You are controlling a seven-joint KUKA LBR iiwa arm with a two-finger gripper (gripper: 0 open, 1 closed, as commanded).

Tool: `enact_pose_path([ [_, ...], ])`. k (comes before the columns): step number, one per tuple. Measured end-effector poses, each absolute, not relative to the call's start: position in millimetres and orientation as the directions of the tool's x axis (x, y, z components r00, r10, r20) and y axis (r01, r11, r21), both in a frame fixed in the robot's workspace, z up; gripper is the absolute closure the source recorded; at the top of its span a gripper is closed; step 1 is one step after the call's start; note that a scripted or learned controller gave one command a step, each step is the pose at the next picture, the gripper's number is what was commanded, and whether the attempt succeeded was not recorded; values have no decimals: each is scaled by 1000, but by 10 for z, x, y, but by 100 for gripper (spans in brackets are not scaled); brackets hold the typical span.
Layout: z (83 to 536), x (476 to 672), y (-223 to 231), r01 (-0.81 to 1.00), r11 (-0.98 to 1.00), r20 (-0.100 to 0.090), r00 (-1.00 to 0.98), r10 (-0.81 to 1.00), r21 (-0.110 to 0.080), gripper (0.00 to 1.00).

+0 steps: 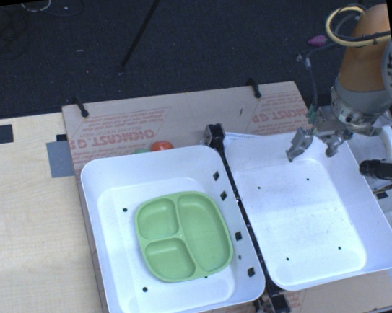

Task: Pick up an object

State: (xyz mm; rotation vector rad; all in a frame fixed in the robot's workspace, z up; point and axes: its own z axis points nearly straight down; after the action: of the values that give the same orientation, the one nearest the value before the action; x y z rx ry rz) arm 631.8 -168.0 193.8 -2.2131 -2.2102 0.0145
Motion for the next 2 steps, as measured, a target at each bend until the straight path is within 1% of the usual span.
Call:
enact_pose_path([
  [1, 2026, 6350, -1681, 1000, 0, 1, 0, 1000, -3, 0],
  [2, 1385, 6318, -1670, 1000, 1, 2, -1, 1000, -7, 0],
])
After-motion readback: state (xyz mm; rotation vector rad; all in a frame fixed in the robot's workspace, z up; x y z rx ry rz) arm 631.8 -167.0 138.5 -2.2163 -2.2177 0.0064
